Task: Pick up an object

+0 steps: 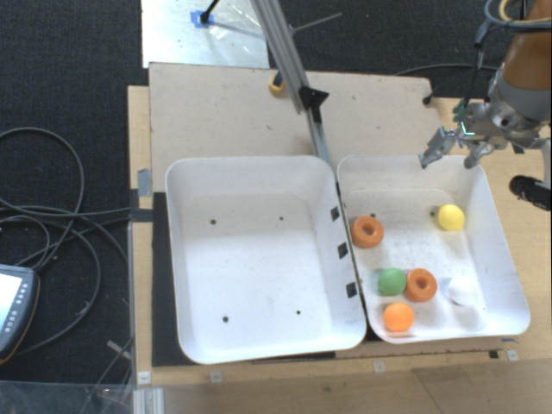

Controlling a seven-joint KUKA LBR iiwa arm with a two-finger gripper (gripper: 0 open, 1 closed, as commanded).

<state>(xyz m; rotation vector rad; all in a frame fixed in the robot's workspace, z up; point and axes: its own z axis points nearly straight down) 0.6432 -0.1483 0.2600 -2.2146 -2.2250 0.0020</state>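
Overhead, seen at a slant:
Arm: grey, orange band above the wrist, reaching in from the right edge, poised over the far right corner of the right bin.
Pincer: up high, above the bin's far rim; two fingers spread apart, one tip toward the left, the other toward the right; nothing between them.
Right bin: shallow, white, holding six small things, all in the middle and near half.
Yellow ball: closest to the pincer, by the right wall, lying on the bin floor, apart from the rest.
Orange ring, far: near the left wall, flat on the floor.
Green ball: centre of the near half, just beside the second ring.
Orange ring, near: right of the green ball, touching or nearly so; hard to tell.
Orange ball: by the near rim, just below the green ball.
White object: pale against the bin floor, right of the near ring; shape unclear.
Left bin: white, side by side with the right one, edges meeting along the middle.
Surface: tan board under both bins.
Metal pole: slanting down from the top toward the seam between the bins.
Cables: looped on the dark floor at left.
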